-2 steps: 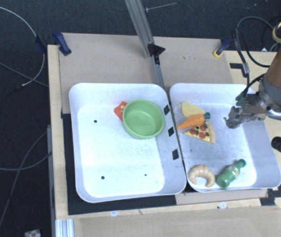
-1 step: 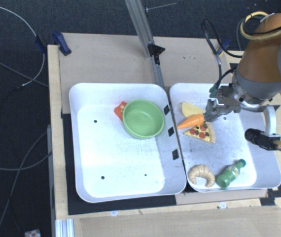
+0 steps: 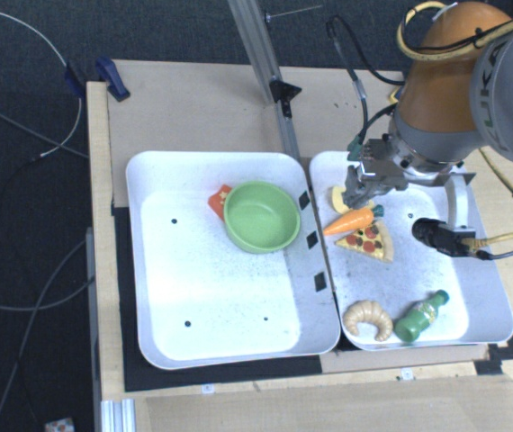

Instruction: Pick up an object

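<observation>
Orange carrot lying just below my pincer, right bin. Pizza slice touching carrot's underside; croissant, green bottle farther below. Pincer state: cannot tell. My worry: carrot rolling away, pizza getting snagged.

place: robotics lab | evidence: KUKA arm, bench with white bins, loose cables

Red piece half behind bowl

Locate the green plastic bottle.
The green plastic bottle lies in the right white bin, near its front edge, just right of the tan croissant.
</observation>
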Robot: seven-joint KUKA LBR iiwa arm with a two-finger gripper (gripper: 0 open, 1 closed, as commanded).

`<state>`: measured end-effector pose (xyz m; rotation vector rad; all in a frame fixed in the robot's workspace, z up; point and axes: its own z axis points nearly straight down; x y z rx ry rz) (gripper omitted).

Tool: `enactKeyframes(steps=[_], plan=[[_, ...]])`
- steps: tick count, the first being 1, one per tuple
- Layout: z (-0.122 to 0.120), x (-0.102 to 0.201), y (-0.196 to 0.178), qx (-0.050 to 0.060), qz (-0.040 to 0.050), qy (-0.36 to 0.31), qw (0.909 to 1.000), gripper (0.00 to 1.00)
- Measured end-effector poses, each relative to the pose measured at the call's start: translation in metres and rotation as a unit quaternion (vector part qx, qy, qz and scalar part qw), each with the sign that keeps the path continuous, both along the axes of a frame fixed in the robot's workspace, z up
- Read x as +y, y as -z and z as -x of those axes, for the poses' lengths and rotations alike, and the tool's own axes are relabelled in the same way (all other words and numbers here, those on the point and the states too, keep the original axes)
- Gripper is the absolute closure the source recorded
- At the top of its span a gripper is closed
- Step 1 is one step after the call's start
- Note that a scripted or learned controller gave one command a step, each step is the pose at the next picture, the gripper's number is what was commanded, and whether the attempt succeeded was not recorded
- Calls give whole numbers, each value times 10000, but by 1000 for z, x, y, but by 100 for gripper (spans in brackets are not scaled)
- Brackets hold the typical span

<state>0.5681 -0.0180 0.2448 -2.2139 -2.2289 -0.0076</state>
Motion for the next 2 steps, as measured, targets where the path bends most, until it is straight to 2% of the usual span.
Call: enactKeyframes(steps=[1, 2], plan=[[-25, 43, -2, 2, 4, 4, 10000, 100], [-45, 105, 3, 7, 1, 0, 10000, 100]])
